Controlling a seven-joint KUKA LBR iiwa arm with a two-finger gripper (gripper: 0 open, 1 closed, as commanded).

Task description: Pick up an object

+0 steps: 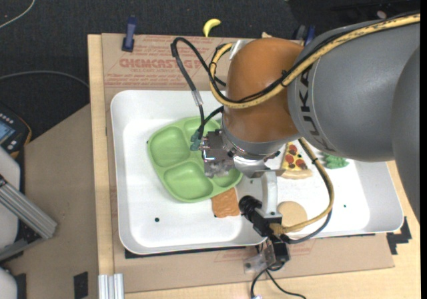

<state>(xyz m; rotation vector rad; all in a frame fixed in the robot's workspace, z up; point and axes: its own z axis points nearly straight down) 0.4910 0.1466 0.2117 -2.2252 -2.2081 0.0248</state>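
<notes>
green divided tray (179, 164) lies in the left bin (133, 177), orange wafer-like piece (225, 204) just near of it. gripper (217, 157) sits low over the tray's right edge; i cannot tell its state. nothing looks lifted, so i judge the pick still undone.

One green divided plate (179, 164), one pizza slice (295, 161), one orange cracker (225, 204), one tan round (292, 211)

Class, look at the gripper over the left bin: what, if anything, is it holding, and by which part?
It cannot be told. The gripper sits over the green tray's right edge, but the arm's wrist hides its tips, so no hold is visible.
</notes>
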